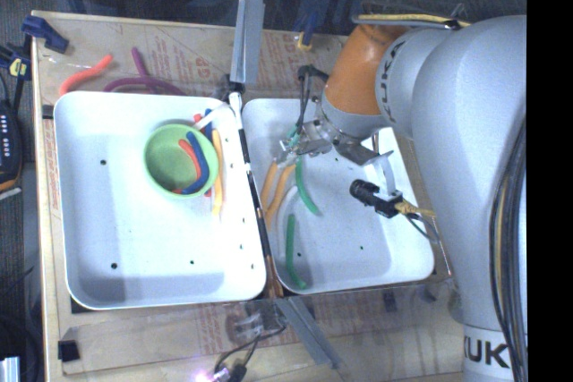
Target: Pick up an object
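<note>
Green strip point(306, 191) lies lengthwise down the right bin point(407, 259) — jaws' state unclear.

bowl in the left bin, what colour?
Green: the bowl sits in the left bin, clearest in the camera view.

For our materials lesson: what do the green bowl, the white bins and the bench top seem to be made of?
Green bowl: probably plastic, judging by its even bright colour and soft sheen.
White bins: likely moulded plastic, smooth and slightly glossy, with rounded corners.
Bench top: looks like plywood or board, pale tan and matt with printed red markings.
</note>
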Controlling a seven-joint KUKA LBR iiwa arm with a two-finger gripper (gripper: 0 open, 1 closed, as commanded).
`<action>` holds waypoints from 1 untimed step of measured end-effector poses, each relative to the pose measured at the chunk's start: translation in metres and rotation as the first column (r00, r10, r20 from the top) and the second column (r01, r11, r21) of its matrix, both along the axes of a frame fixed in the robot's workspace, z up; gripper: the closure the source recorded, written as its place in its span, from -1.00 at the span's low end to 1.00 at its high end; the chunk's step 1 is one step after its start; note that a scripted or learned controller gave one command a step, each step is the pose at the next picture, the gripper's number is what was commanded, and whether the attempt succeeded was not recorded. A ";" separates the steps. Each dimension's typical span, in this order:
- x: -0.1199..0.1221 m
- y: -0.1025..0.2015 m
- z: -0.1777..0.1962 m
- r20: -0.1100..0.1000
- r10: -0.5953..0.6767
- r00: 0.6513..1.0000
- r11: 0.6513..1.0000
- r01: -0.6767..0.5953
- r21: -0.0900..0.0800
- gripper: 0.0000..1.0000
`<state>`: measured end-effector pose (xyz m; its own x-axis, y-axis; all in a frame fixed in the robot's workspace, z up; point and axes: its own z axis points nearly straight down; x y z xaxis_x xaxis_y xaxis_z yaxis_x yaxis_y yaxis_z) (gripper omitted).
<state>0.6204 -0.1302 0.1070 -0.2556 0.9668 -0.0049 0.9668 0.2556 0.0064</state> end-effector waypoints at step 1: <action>0.003 0.024 0.084 -0.008 -0.283 0.959 0.959 0.283 0.003 1.00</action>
